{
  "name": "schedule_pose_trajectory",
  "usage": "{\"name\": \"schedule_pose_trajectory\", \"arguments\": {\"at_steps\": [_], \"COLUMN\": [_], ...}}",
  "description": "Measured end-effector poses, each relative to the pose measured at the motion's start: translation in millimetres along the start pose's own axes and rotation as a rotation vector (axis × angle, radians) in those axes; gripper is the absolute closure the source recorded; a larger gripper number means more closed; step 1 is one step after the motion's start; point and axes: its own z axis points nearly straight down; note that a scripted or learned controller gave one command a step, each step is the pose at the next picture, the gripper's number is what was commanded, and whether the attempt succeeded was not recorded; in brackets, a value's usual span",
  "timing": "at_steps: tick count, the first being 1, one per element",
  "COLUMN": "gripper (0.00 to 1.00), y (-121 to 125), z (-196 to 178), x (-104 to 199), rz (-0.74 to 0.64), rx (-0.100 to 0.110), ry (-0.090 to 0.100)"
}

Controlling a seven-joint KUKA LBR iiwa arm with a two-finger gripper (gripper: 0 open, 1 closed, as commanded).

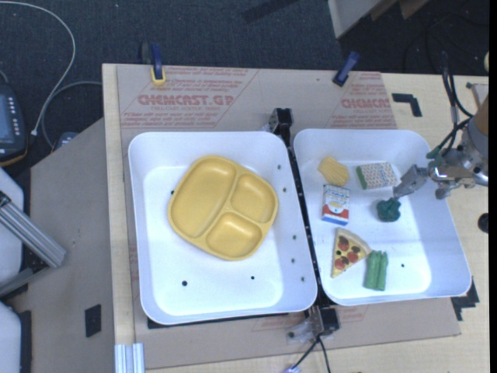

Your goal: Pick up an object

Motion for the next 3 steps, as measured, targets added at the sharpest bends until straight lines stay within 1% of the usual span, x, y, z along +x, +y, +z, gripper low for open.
{"name": "schedule_pose_trajectory", "arguments": {"at_steps": [1,2,3], "gripper": [0.00,0.00,1.00], "y": [5.7,6.8,8.6], "z": [44.5,106.4,91.5], "x": [3.6,10.9,9.5], "rz": [0.000,0.000,0.000], "rx": [-0.003,0.000,-0.008], "ry": [-0.001,0.001,-0.004]}}
